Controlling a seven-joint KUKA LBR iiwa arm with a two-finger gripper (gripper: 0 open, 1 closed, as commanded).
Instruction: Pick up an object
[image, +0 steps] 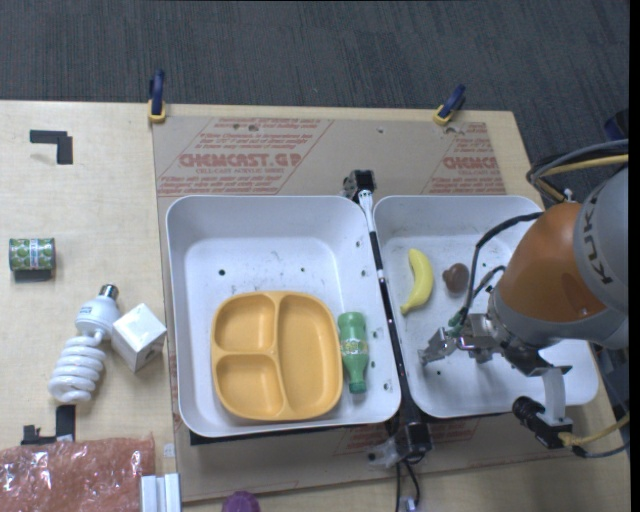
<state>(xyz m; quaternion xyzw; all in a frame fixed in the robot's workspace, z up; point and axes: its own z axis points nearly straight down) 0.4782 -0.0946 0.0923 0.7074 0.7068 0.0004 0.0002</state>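
Note:
The right bin (452, 205) holds a yellow banana (419, 279) and, just to its right, a small brown lump (455, 277). My gripper (438, 347) is low over the white floor of this bin, below the banana and left of the orange band (545, 270) of the arm. I see nothing in it. In the left bin (262, 206) a yellow three-part plate (277, 355) lies flat, and a green bottle (352, 350) lies between the plate and the bin's right wall.
On the bench left of the bins lie a white spiral bulb (80, 355), a white cube (138, 337) and a small green can (31, 255). A red mesh bag (75, 475) sits at the bottom left. A black divider bar (375, 255) runs between the bins.

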